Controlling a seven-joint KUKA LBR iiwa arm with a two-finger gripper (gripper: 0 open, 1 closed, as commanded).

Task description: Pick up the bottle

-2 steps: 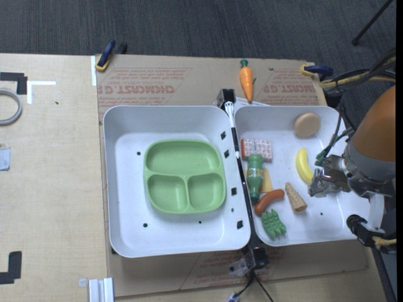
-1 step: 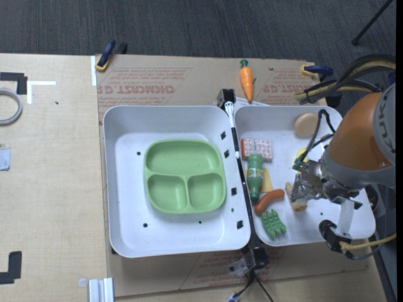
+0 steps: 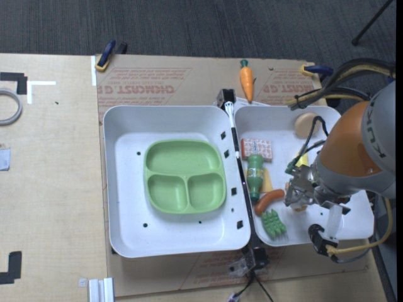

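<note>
High slanted overhead (fixed) above both bins

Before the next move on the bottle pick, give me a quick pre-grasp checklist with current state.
1. Bottle located: ok. The green bottle lies in the right bin, close to the bin's left wall.
2. Bottle free of a grip: ok. The gripper sits to its right, apart from it.
3. Jaws state: cannot tell, the wrist hides them.
4. Clutter near the bottle: not ok. The red and white box lies just above it, the sausage just below, and a yellow piece against its right side.
5. Approach room on the left: not ok, the bin wall is close.
6. Green divided plate in the left bin: ok, out of the way.
</note>
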